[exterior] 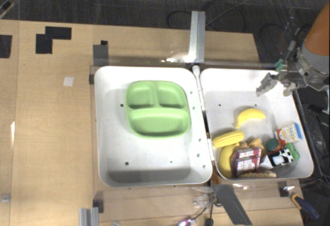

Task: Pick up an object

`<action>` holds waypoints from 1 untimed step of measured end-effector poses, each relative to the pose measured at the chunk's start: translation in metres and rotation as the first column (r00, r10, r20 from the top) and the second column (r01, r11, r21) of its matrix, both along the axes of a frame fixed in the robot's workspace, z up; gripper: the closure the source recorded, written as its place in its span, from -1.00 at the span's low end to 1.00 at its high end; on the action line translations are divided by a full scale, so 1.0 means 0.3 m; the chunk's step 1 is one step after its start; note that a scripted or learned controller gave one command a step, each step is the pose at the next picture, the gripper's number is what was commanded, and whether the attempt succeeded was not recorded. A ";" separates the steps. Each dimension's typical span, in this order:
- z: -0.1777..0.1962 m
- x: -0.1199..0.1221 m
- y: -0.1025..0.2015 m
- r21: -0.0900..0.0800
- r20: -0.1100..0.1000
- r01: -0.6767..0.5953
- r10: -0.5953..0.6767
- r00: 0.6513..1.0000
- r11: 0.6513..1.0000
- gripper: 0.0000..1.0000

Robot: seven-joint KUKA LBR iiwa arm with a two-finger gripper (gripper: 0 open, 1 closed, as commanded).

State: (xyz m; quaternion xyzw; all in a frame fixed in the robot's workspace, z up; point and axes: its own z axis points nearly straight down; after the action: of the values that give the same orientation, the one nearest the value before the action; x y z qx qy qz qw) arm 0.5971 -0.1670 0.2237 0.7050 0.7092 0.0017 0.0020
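Gripper (276, 84) sits over the back right corner of the right bin (227, 81), arm coming in from the right with the orange band (318, 39) at the frame edge. Two fingers are visible, one toward the left at (265, 84) and one nearer the bin's right wall; they look spread apart with bare bin floor between them, nothing pinched. Objects are all in the front half of the right bin, well apart from the gripper: a yellow banana-shaped piece (250, 115) nearest the tool, a yellow corn cob (228, 139) toward the divider, another yellow item (226, 157) at the front left corner, a dark brown packet (246, 161) touching it, a small carton with red and blue print (289, 132) by the right wall, a black and white item (284, 157) and something green (271, 144) just beside it. Left bin (108, 116) holds a green divided plate (157, 107), three compartments, lying flat near the bin's middle. Both bins sit side by side on a wooden bench (46, 132).
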 end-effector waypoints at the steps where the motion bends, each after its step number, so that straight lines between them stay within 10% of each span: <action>1: -0.448 0.010 -0.080 -0.002 0.007 0.070 -0.070 0.997 0.998 -1.00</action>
State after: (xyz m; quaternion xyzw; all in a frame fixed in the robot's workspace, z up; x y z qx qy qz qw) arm 0.6002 -0.1909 0.0893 0.7296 0.6839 0.0035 0.0053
